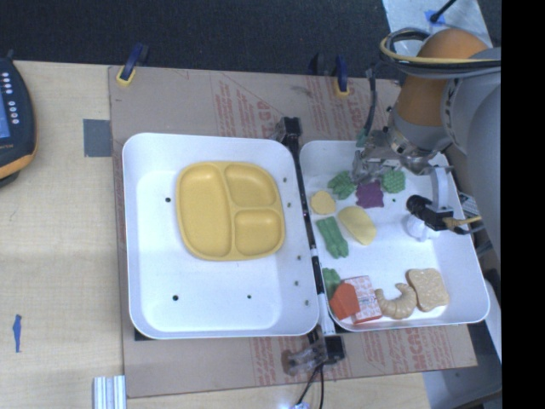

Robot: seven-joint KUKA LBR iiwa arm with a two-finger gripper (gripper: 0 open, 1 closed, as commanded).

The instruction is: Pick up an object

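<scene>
On the table, two white bins sit side by side: the left bin (153, 305) holds a yellow divided plate (230, 209) lying flat toward its upper half, and the right bin (464, 267) holds a scatter of toy food. The arm (438, 75) reaches in from the upper right of the frame, and its hand (375, 167) hangs low over the top of the right bin, just above a purple piece (370, 195) and between two green leafy pieces (341, 184) (one to its left, the other at its right). Whether the hand is open or closed I cannot tell, since the metal parts blur together there; it seems to be touching or nearly touching the purple piece. Lower in that bin lie a small yellow round piece (323, 202), a yellow lemon-like piece (358, 225), a green pod (332, 237), a red-and-white box (361, 300), a tan curled piece (397, 303) and a slice of toast (427, 288) at the lower right.
</scene>
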